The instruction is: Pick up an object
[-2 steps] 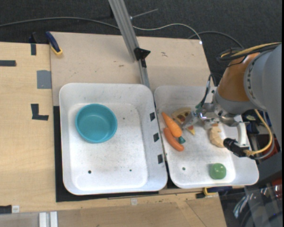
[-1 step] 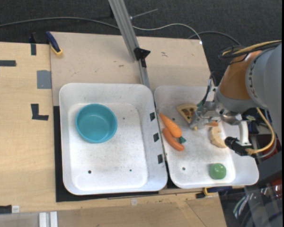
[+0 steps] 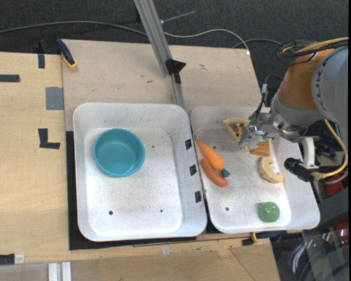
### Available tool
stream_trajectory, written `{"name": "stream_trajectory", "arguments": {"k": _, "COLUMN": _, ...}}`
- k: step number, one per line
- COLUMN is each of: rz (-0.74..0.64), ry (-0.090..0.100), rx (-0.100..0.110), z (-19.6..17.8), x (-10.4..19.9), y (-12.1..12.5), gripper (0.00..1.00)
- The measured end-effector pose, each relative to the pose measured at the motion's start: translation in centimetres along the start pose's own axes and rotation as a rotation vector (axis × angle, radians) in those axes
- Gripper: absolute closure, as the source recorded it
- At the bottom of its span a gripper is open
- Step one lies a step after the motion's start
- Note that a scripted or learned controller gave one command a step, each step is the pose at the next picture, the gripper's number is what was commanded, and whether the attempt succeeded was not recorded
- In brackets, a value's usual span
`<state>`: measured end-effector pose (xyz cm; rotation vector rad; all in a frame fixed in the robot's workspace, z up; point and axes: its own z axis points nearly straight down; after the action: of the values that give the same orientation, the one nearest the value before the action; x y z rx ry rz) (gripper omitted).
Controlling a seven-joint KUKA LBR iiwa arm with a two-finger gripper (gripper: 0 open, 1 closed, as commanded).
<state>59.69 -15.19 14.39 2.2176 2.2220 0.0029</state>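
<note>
The right bin (image 3: 243, 222) holds two orange carrots (image 3: 211, 155) side by side near its left wall. A pizza slice (image 3: 234, 126) lies at the back, an orange wedge (image 3: 261, 150) just right of it, a pale bread piece (image 3: 271, 170) further forward and a green ball (image 3: 269, 211) at the front. My gripper (image 3: 250, 138) is low in the right bin, between the pizza slice and the orange wedge, close to both. I cannot make out anything held in it.
The left bin (image 3: 134, 218) holds a blue bowl (image 3: 119, 151) in its left half. A grey metal pole (image 3: 157, 34) slants down to the bins' shared back edge. Cables and the arm's body crowd the right side of the bench.
</note>
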Motion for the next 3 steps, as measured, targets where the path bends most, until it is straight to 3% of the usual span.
{"name": "stream_trajectory", "arguments": {"k": 2, "rz": 0.0, "ry": 0.0, "rx": 0.001, "z": -7.9, "x": 0.3, "y": 0.5, "gripper": 1.0}}
{"name": "stream_trajectory", "arguments": {"k": 3, "rz": -0.005, "ry": 0.003, "rx": 0.003, "z": -8.9, "x": 6.0, "y": 1.3, "gripper": 1.0}}
